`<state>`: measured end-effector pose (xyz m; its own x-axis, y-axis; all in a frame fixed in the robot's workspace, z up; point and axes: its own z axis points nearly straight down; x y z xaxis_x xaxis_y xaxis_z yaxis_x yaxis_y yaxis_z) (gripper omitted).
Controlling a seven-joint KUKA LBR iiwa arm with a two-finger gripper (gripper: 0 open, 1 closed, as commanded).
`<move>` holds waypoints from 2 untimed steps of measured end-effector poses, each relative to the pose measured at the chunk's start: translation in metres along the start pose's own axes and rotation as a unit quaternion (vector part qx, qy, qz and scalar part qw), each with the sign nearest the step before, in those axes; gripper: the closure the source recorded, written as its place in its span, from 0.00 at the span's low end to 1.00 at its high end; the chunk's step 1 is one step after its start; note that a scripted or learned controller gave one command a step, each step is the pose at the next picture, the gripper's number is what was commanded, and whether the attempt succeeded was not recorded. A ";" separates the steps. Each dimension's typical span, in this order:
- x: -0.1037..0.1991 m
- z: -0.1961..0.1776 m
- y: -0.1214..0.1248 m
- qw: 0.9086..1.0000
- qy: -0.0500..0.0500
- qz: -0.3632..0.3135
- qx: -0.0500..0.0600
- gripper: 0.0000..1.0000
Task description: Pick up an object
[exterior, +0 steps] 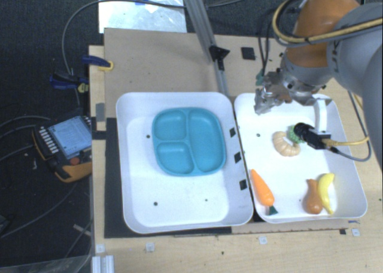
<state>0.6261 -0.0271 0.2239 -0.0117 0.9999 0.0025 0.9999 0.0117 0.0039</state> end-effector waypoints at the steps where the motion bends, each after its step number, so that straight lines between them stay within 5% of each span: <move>1: 0.054 0.009 0.008 1.000 -0.001 0.001 0.001 1.00; 2: 0.105 0.015 0.022 1.000 0.000 0.001 0.001 1.00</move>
